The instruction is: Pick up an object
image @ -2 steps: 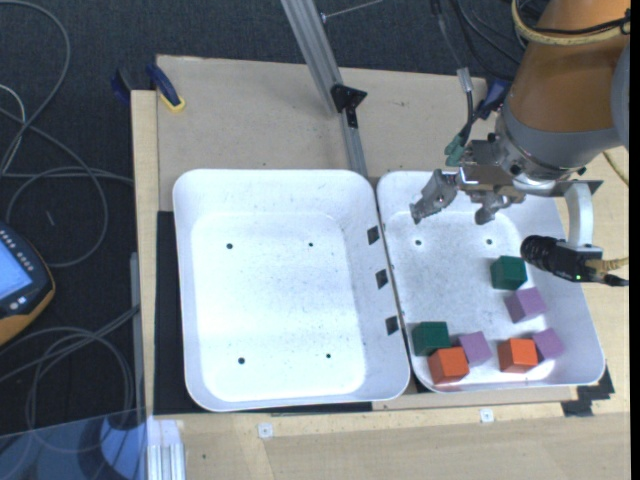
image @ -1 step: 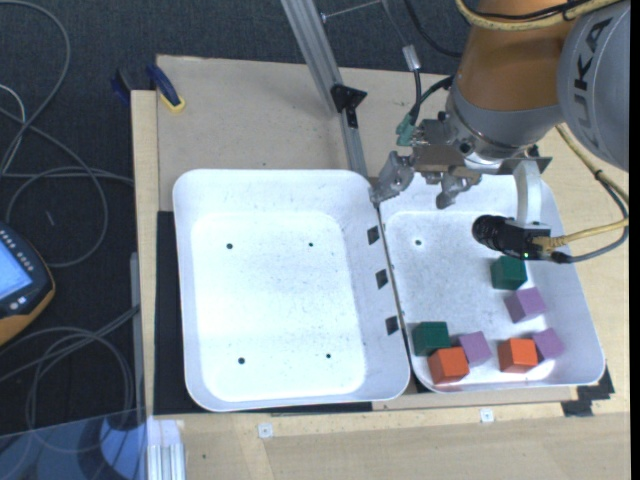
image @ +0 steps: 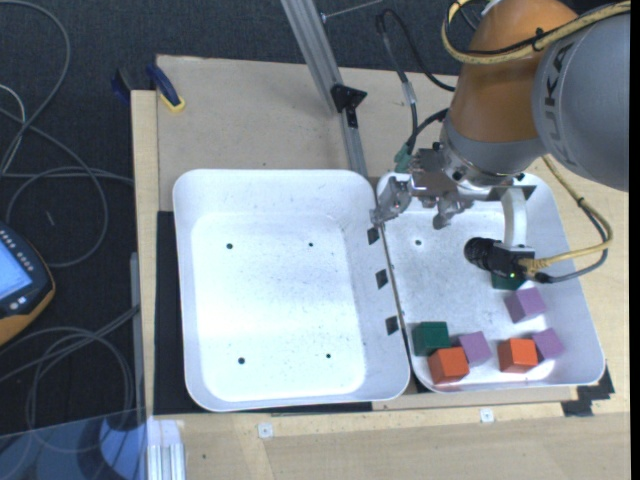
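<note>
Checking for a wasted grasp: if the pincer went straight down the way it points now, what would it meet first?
Probably the bare floor of the right bin. The pincer hangs over its upper left area, while the blocks lie along the near edge, the green block nearest. Depth is hard to judge here.

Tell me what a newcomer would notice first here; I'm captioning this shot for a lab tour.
First, the big grey arm with its orange band, reaching in from the right over the right bin. Next, the cluster of small blocks at that bin's near edge: a green block, two orange blocks and purple blocks among them. The left bin sits beside it.
</note>
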Motion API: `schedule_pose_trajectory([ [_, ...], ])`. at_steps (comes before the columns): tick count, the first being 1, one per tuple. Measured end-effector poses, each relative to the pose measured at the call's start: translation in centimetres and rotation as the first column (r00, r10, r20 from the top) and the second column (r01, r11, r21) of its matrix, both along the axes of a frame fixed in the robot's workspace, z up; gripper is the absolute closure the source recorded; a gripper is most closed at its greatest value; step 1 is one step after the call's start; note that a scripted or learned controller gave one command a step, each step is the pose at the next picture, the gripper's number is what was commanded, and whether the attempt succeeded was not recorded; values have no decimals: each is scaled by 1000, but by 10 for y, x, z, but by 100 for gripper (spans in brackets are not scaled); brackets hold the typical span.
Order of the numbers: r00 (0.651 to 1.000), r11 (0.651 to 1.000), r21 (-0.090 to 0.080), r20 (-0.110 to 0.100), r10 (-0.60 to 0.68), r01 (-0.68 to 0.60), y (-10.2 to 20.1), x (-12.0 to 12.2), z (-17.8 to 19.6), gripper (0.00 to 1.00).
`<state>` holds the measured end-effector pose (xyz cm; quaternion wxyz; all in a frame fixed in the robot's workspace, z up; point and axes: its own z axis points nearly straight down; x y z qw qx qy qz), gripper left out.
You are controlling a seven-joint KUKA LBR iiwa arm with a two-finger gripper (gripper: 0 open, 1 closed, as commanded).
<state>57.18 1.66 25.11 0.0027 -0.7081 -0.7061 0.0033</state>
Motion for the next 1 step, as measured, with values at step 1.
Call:
schedule_pose_trajectory([
  [1, 1000, 1000, 2, 2, 6, -6, 34, 31, -55, 0],
])
